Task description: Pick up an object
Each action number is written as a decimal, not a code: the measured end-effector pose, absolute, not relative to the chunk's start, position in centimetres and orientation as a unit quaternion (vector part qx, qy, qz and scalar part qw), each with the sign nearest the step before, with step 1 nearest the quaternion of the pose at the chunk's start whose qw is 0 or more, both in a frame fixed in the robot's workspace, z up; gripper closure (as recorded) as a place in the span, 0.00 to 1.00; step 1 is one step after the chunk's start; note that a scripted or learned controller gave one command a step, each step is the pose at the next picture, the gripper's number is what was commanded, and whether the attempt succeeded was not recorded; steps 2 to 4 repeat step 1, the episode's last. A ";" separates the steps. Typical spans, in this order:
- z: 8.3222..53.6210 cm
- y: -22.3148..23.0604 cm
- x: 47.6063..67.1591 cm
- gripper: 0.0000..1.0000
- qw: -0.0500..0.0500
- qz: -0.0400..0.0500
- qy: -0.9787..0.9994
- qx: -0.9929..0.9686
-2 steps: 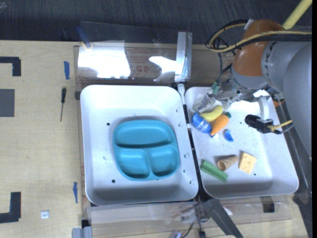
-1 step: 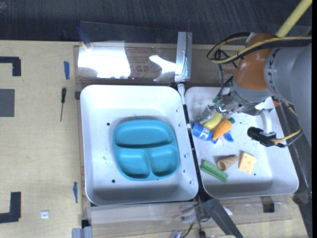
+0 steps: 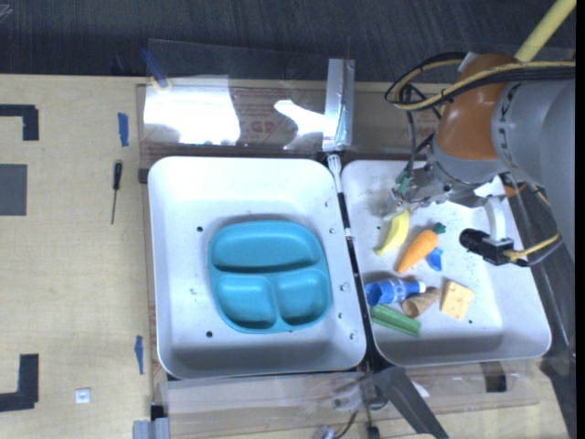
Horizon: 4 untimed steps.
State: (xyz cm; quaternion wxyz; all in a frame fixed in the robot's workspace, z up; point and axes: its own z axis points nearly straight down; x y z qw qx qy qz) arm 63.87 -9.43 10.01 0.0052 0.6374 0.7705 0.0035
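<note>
My gripper [image 3: 409, 190] hangs over the back left part of the right bin [image 3: 526, 332], under the arm's orange band. Just below it lies a yellow banana [image 3: 395, 232], close to the gripper's tip; I cannot tell whether they touch. An orange carrot [image 3: 417, 249] lies right of the banana. Toward the front sit a blue and white bottle [image 3: 391, 292], a green stick [image 3: 395, 320], a yellow cheese wedge [image 3: 456, 300], a tan cone [image 3: 420, 305] and a small blue piece [image 3: 433, 261].
The left bin [image 3: 174, 190] holds a blue divided plate [image 3: 268, 273]. A clear plastic panel [image 3: 238, 108] stands behind the bins. A black part with cables [image 3: 489, 243] hangs off the arm over the right bin's right side.
</note>
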 end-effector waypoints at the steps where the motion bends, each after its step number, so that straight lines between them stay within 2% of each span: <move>1: 19.1 -1.1 61.4 1.00 0.004 0.005 0.772 0.636; 4: 19.1 -1.1 61.4 1.00 0.004 0.005 0.772 0.636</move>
